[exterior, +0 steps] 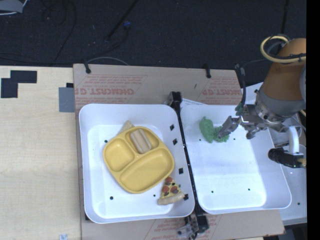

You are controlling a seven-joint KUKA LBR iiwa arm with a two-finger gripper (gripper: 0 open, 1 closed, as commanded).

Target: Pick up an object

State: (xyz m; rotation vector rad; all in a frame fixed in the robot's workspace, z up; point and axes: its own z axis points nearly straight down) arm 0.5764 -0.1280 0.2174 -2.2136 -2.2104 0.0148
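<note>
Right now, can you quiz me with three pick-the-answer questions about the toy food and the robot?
1. Where is the pizza slice?
A. in the left bin, beside the yellow tray
B. in the right bin
C. on the cardboard

2. How many compartments does the yellow tray have?
A. two
B. three
C. five

3. What is the gripper doing?
A. hanging high over the left bin
B. down in the right bin at the green toy
C. resting on the yellow tray

Answers:
1. A, the slice lies on the left bin's floor, at the tray's lower right edge.
2. B, dividers split it into three, and a hot dog fills one.
3. B, the gripper reaches the green leafy toy in the right bin.
</note>
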